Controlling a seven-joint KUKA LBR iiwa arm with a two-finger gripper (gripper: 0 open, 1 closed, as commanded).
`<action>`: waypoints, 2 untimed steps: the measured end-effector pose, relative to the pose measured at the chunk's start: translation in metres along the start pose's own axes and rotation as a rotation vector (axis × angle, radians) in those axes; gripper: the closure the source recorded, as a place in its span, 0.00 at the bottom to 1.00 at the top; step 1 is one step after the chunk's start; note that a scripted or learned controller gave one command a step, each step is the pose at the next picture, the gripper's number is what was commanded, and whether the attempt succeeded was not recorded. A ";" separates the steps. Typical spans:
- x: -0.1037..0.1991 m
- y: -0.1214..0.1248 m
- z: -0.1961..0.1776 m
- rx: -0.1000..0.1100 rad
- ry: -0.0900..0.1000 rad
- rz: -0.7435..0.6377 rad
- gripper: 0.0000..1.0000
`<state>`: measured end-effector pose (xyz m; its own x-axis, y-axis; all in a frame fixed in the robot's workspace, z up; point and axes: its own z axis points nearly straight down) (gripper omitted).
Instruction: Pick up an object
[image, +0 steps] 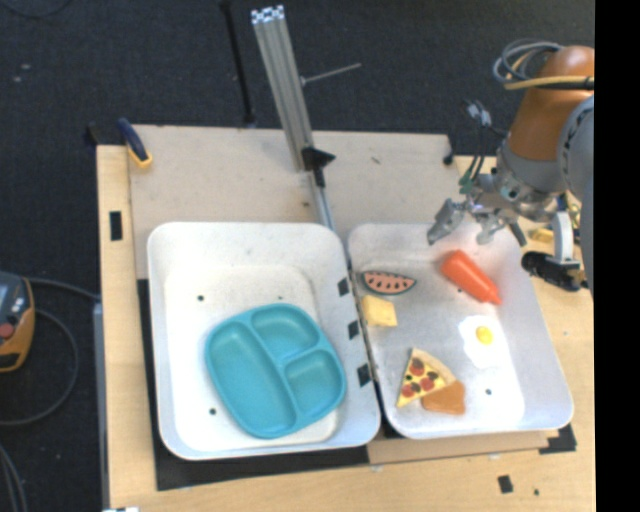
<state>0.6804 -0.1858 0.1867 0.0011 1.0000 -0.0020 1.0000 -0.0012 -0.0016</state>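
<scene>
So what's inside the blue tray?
Nothing shows in the blue tray: its three sections look bare. It sits in the left bin, and the part of the bin floor beneath it is covered.

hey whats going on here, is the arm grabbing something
A grey robot arm reaches in from the right, its gripper open and hovering above the far edge of the right bin, holding nothing. Closest below it lies an orange carrot. The same bin also holds a watermelon slice, a yellow cheese piece, a fried egg and a pizza slice. The left bin holds a teal divided plate.
</scene>
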 end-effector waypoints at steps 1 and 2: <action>0.002 0.002 0.042 0.001 0.001 -0.004 0.00; 0.000 0.004 0.027 -0.007 -0.003 -0.005 1.00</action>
<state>0.6845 -0.1856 0.1596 -0.0042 1.0000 -0.0055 1.0000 0.0042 0.0052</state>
